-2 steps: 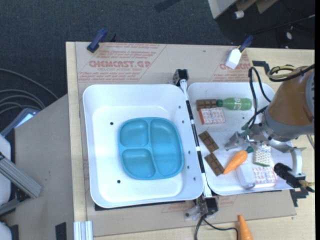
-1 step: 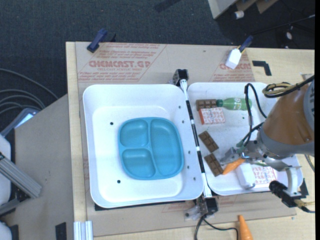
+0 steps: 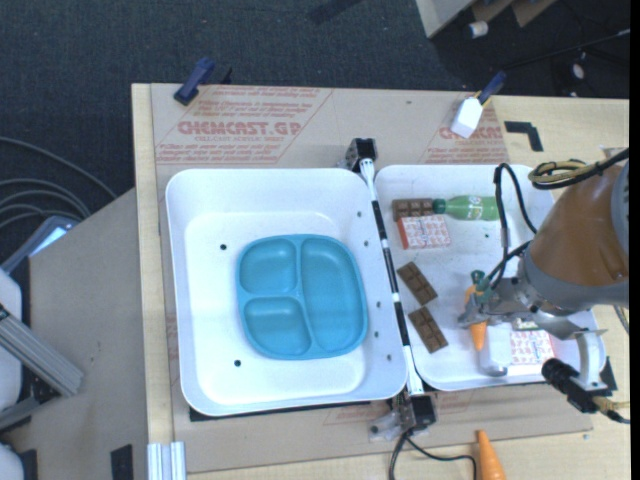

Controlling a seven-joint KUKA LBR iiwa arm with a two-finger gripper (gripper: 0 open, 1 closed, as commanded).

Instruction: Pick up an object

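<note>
Carrot [image 3: 480, 335] lies at the lower right, just beside the gripper [image 3: 487, 308]. Whether its jaws are open or closed, I cannot tell. Blue tray [image 3: 301, 295] sits left.

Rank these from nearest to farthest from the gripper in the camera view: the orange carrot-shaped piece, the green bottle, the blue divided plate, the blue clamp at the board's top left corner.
From the gripper:
1. Orange carrot-shaped piece, right bin, just below the gripper.
2. Green bottle, top of the right bin.
3. Blue divided plate, left bin.
4. Blue clamp, far top left corner of the board.
</note>
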